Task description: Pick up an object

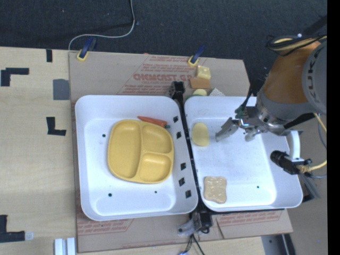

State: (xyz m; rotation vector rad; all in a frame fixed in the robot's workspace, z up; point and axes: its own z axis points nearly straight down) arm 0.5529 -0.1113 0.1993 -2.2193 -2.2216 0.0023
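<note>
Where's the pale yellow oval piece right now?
The pale yellow oval piece lies in the right white bin, by the centre divider, just left of the end effector.

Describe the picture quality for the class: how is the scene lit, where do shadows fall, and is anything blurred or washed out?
Camera view: even, soft light overhead; the white bins look bright but keep their edges. The yellow plate casts a faint shadow on the bin floor. The gripper and arm look slightly soft. The whole frame is grainy and low in detail, so small items beyond the bins are hard to identify.
</note>
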